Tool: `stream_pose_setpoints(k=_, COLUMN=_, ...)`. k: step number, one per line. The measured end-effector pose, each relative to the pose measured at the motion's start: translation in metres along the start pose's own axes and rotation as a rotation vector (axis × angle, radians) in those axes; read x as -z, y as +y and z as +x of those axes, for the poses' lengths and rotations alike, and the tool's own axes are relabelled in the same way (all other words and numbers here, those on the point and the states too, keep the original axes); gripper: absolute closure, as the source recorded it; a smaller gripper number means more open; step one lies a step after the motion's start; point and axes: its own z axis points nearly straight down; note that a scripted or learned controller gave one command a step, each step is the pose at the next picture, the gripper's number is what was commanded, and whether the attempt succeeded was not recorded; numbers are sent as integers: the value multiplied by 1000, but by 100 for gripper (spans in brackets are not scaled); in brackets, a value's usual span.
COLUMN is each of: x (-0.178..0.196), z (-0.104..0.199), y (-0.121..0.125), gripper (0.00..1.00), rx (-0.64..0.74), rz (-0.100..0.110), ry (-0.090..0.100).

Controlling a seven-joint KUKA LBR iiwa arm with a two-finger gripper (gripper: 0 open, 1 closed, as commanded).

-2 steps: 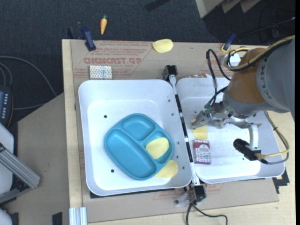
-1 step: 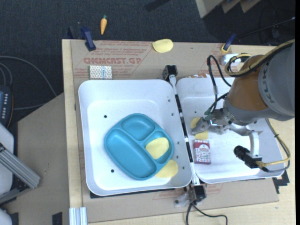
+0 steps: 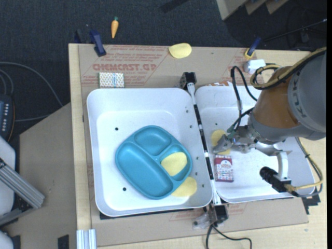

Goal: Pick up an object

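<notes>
My gripper (image 3: 226, 144) is low in the right bin (image 3: 244, 193), near its left wall, with the grey arm and its orange band (image 3: 275, 110) reaching in from the right. A yellow piece (image 3: 217, 136) lies just left of the gripper's tip, partly covered by it. A small red and white carton (image 3: 224, 169) lies flat just below the gripper, apart from it. In the left bin (image 3: 104, 113) sits a blue divided plate (image 3: 145, 162) with a yellow piece (image 3: 174, 162) in one compartment. Another yellow piece (image 3: 185, 188) rests against the plate's lower right edge.
On the bench behind the bins lie a yellow piece (image 3: 180, 50), a patterned packet (image 3: 111, 79) and a blue clip (image 3: 97, 43). A toy carrot (image 3: 114, 27) lies on the dark floor beyond. Cables and a black part (image 3: 274, 179) hang over the right bin's lower right.
</notes>
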Motion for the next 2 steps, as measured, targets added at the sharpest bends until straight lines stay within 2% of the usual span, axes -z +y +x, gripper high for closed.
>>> stream_pose_setpoints(k=1, x=0, z=0, y=-15, gripper=0, rx=0, rz=0, ry=0)
stream_pose_setpoints(k=2, x=1, z=-9, y=57, gripper=0, rx=1, rz=-3, ry=-2)
